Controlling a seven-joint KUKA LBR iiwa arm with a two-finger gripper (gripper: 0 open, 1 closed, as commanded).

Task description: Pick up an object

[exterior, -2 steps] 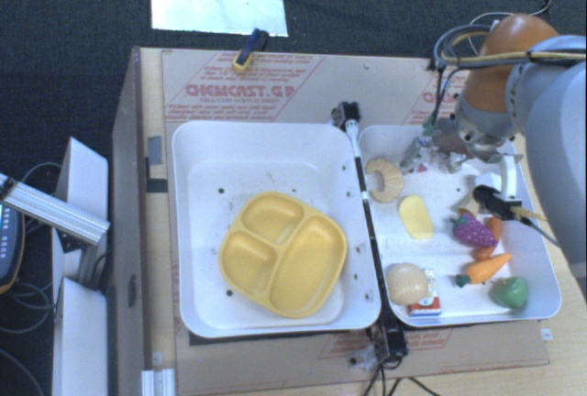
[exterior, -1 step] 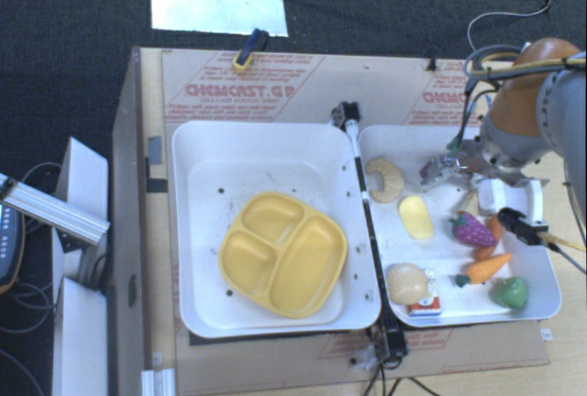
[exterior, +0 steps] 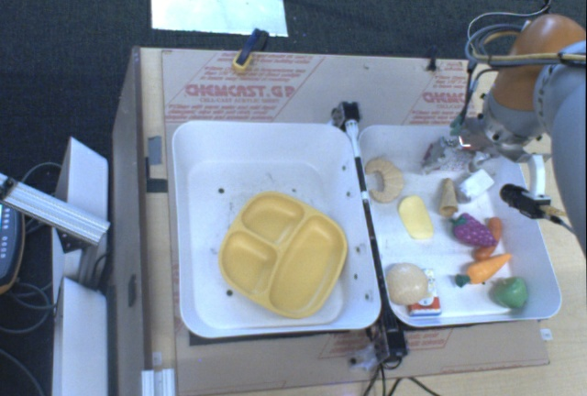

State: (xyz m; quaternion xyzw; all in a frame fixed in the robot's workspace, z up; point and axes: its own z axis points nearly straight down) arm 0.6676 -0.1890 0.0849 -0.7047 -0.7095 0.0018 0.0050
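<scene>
At right bin's (exterior: 548,301) far edge: tool (exterior: 447,152) | grip state unclear | grey toy (exterior: 437,154) beneath

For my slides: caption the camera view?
KUKA arm reaches over the right bin of toy food; yellow divided plate in left bin.
</scene>
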